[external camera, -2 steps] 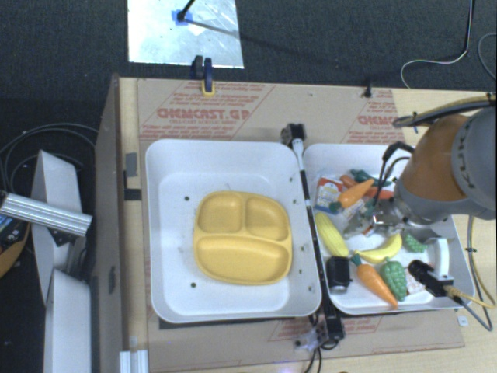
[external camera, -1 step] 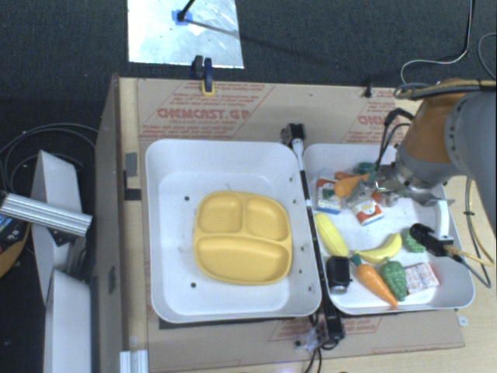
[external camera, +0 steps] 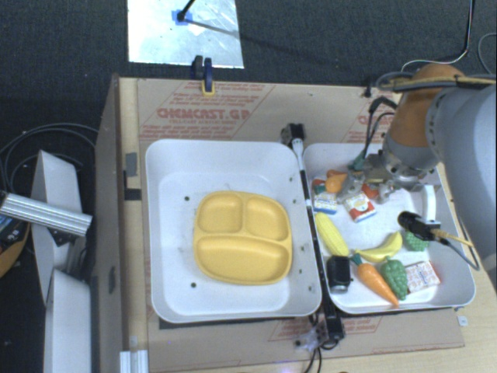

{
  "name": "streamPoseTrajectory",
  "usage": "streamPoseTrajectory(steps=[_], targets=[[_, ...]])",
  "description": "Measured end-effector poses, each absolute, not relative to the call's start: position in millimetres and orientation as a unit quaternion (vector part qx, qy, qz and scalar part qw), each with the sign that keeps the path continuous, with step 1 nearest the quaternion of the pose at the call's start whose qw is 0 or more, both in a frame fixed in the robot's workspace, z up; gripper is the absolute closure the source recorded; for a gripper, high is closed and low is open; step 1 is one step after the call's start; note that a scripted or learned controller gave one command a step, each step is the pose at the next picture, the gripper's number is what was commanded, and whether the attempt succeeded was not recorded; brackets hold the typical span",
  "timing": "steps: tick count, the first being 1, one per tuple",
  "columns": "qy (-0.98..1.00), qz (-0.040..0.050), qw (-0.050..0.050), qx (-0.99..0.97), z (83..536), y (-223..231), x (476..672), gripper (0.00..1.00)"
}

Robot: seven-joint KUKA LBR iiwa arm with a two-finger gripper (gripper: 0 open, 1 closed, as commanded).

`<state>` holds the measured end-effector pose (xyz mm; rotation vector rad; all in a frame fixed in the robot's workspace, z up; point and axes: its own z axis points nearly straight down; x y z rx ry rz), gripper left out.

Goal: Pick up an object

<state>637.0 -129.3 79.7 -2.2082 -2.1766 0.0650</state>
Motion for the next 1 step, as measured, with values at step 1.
streamPoseTrajectory(steps=[1], targets=[[-0.704, 0.0205, 0.020, -0.710, 89.9, -128.8, 637.6, 1.00]])
